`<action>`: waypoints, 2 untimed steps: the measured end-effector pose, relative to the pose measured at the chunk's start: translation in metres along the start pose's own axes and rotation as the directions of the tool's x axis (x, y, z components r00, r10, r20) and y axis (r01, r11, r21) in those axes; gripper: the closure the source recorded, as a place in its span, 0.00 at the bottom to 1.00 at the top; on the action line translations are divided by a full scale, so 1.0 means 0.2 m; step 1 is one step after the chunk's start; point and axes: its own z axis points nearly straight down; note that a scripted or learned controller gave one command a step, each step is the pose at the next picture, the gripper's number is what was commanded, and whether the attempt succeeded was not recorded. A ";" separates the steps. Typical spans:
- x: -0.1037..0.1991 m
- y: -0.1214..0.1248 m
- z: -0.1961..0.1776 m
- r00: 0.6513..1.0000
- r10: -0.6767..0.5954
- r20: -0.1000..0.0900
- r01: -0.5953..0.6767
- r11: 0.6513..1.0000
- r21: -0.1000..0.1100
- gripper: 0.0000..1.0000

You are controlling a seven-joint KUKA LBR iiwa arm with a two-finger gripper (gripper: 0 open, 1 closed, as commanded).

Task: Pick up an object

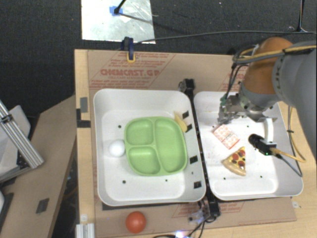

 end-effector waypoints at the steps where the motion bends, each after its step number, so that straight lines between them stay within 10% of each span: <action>1: -0.02 0.00 -0.22 1.000 0.003 0.001 -0.003 1.000 -0.003 1.00; 2: -0.02 0.00 -0.48 1.000 0.001 0.000 -0.001 1.000 -0.002 1.00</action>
